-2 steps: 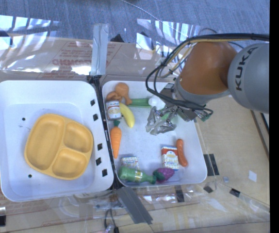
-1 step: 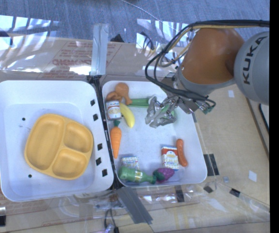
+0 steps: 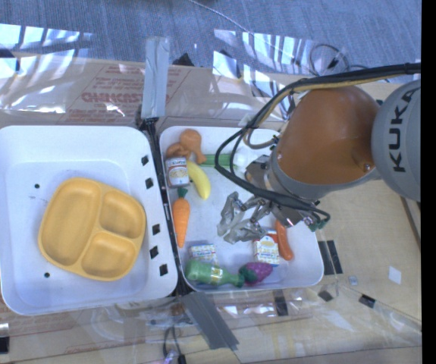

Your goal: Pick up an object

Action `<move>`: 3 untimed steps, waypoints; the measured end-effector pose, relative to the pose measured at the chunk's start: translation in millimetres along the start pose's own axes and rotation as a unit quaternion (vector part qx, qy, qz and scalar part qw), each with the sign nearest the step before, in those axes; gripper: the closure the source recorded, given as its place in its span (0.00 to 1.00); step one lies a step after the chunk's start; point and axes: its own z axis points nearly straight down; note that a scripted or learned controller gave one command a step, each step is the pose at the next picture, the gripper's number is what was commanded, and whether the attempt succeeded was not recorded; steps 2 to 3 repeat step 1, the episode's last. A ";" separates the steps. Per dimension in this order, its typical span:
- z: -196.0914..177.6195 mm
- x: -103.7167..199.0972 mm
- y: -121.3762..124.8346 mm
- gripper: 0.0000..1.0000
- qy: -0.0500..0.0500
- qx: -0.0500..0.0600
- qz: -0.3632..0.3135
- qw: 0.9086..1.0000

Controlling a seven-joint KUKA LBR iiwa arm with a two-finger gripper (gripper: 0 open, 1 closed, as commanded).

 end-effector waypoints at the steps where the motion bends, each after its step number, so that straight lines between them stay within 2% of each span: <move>1: -19.7 -38.9 -8.7 1.00 -0.001 0.001 0.050 0.999; 3: -19.7 -38.9 -8.7 1.00 -0.001 0.001 0.050 0.999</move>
